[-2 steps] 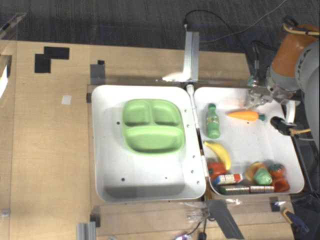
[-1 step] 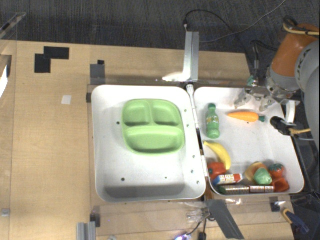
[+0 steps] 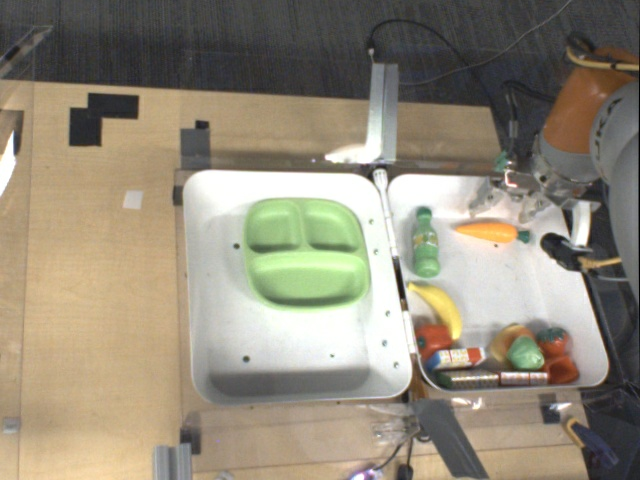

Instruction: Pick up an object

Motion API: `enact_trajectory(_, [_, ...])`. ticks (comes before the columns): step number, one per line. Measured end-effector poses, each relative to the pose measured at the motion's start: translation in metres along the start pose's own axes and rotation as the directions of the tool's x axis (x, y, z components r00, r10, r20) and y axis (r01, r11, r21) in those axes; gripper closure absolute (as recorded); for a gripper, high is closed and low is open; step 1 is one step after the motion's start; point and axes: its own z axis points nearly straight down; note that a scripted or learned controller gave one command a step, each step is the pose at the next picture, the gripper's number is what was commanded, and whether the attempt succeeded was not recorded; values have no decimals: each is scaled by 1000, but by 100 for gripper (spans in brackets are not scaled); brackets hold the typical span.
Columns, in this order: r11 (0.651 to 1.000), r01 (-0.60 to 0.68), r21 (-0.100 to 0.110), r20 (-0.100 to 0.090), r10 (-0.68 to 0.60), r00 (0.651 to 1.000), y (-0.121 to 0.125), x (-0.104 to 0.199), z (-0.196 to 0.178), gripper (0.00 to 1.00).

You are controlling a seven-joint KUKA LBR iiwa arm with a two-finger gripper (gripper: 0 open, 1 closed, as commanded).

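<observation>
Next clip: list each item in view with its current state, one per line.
Gripper: above the right bin's far edge, near the carrot, holding nothing visible.
Carrot: lying flat.
Green bottle: lying on its side.
Banana: lying flat.
Green divided plate: flat in the left bin.

Here's the pale wooden desk [image 3: 90, 298], a light plywood top running across the whole scene. Sitting directly on it, side by side, are two shallow white plastic bins: the left bin [image 3: 215, 368] and the right bin [image 3: 590, 358], their inner rims touching along the middle. Over on the desk's far left, a stepped black patch [image 3: 100, 116] lies flat on the wood, and just below it a small pale grey square [image 3: 133, 200] (tape or a sticker, hard to tell). A small black block [image 3: 201, 126] sits behind the left bin.
</observation>
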Motion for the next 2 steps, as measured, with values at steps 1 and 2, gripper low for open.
enact_trajectory(1, [992, 126, 5, -2, -126, 992, -8, 13, -46, 0])
enact_trajectory(2, [1000, 4, 6, -3, -4, 1000, -16, 7, 13, 0])
